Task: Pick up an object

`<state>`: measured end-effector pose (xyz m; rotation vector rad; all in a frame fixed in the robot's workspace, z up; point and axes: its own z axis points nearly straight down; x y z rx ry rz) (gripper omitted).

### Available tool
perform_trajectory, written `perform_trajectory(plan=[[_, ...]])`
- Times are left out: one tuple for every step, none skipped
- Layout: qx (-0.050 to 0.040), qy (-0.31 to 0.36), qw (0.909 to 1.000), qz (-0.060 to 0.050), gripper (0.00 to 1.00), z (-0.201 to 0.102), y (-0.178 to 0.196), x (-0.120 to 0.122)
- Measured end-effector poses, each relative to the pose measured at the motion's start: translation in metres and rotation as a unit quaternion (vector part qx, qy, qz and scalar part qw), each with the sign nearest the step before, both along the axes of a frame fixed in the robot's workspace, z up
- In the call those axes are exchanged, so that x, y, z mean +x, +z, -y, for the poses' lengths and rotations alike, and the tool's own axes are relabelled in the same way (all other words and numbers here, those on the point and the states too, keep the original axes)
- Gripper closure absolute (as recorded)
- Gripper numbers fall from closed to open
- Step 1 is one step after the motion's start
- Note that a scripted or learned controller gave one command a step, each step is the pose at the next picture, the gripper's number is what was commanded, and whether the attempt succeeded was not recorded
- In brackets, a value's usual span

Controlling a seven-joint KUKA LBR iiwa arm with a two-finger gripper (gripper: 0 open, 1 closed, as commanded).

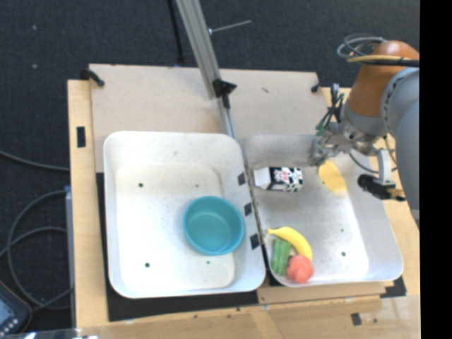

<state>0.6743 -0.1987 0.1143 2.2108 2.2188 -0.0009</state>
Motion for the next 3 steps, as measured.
perform_trajectory(plan=[[0.0026, -0.001, 1.0, 0.001, 1.0, -0.002, 0.065, 0.0], [0.0028, 0.0, 1.0, 0.0, 1.0, -0.007, 0.112, 0.003], [0.0032, 0.001, 1.0, -0.001, 1.0, -0.006, 0.134, 0.004]])
